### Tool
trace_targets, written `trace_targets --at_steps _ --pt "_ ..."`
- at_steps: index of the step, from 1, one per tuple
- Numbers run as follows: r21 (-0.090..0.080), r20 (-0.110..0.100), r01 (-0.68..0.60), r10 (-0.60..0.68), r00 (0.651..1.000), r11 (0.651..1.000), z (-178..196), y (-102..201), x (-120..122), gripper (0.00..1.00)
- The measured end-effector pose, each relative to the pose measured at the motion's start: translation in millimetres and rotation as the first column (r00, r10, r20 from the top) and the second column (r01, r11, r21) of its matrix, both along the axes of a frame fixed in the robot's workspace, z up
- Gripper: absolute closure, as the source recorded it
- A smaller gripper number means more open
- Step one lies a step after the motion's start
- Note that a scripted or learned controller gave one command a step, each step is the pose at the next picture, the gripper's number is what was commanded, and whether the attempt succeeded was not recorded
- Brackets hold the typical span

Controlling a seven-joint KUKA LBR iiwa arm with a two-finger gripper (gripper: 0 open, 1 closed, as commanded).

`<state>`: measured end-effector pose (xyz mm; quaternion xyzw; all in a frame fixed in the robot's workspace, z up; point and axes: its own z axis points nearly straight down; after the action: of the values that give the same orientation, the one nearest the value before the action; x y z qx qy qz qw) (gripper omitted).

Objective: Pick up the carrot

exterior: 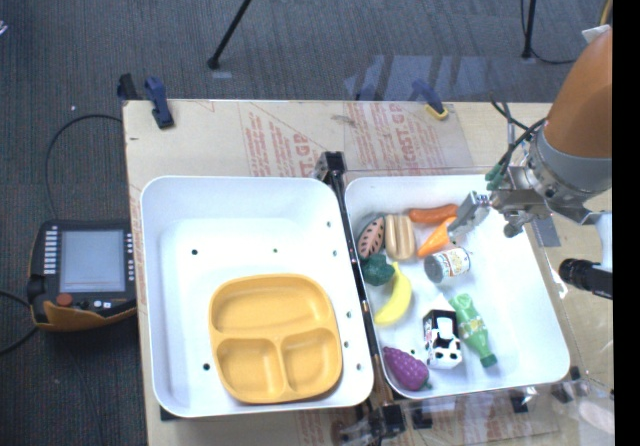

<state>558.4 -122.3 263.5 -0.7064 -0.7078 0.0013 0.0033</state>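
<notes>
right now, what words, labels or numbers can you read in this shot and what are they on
None can be read for certain.
Bench board: large red printed lettering and lines, seemingly reversed, too faint to quote.
Small can: it has a label, blurred.
Green bottle: label too small.
Cow-patterned carton: no legible text.
Handheld pendant on the floor: screen and buttons too small.

On the table (250,134), two bins side by side: divided plate (276,337) in the left bin (170,224); carrot (433,215), banana (393,302), bottle (472,330) in the right bin (520,314).
</notes>
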Motion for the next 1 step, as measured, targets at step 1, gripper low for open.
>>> trace_targets --at_steps 1 --pt "0.002 -0.013 0.048 -0.048 0.999 0.999 -130.1 -32.7 38.6 0.00"
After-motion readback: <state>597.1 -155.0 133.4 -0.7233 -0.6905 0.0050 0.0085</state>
